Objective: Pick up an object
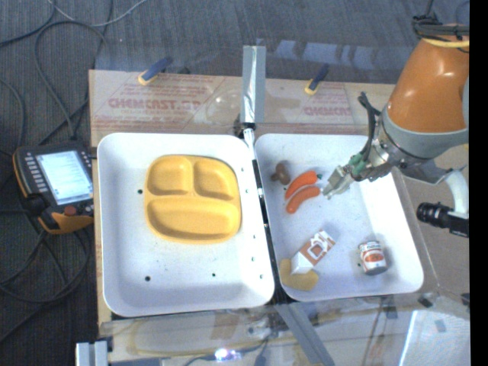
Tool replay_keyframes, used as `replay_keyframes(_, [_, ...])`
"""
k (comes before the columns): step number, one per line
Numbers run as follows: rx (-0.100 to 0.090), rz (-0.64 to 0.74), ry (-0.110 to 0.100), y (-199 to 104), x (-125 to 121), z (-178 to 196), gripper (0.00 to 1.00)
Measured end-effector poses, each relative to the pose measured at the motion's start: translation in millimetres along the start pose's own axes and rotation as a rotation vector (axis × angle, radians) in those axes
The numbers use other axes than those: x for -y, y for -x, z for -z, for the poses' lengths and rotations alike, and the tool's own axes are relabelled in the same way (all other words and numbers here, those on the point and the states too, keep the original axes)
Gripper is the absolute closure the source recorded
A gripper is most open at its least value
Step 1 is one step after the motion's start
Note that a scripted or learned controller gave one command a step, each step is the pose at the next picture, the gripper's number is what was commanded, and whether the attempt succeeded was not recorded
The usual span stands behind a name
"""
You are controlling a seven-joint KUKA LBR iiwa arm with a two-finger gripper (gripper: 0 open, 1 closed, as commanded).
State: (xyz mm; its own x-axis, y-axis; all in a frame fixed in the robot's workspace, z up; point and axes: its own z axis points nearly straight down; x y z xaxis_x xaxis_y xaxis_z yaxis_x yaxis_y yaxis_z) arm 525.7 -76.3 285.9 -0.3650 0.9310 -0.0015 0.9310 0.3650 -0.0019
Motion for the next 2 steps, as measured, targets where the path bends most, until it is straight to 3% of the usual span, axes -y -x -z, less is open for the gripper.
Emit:
replay_keyframes(1, [0.000, 0.000, 0.000, 0, 0, 0, 0.00])
replay_keyframes(2, [-0.001, -0.118, -0.002, 5, -54, -100, 0.00])
